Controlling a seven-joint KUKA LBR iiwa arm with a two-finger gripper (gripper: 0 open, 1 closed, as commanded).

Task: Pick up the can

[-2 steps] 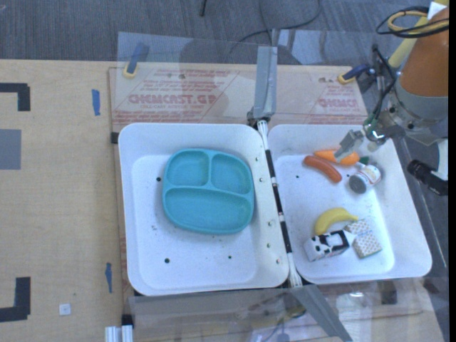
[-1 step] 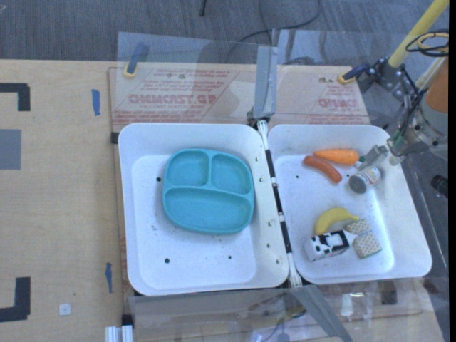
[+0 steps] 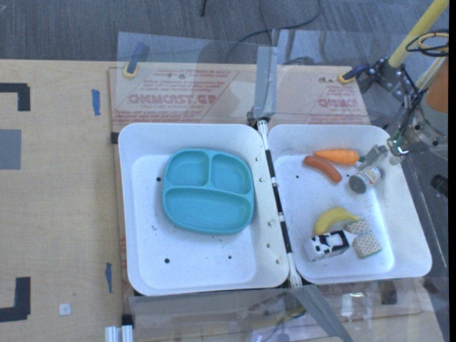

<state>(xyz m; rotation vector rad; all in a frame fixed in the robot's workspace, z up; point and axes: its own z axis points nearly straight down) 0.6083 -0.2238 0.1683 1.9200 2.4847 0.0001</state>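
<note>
The can is a small silver cylinder lying on its side in the right bin, near the bin's far right part, with its round end turned toward the camera. My gripper hangs at the right bin's far right rim, just up and right of the can. It is close to the can's far end, and I cannot tell whether it touches. The grey arm with its orange band comes in from the right edge.
In the right bin also lie an orange carrot, a red sausage, a banana, a black-and-white cow toy and a waffle piece. A teal divided plate sits in the left bin.
</note>
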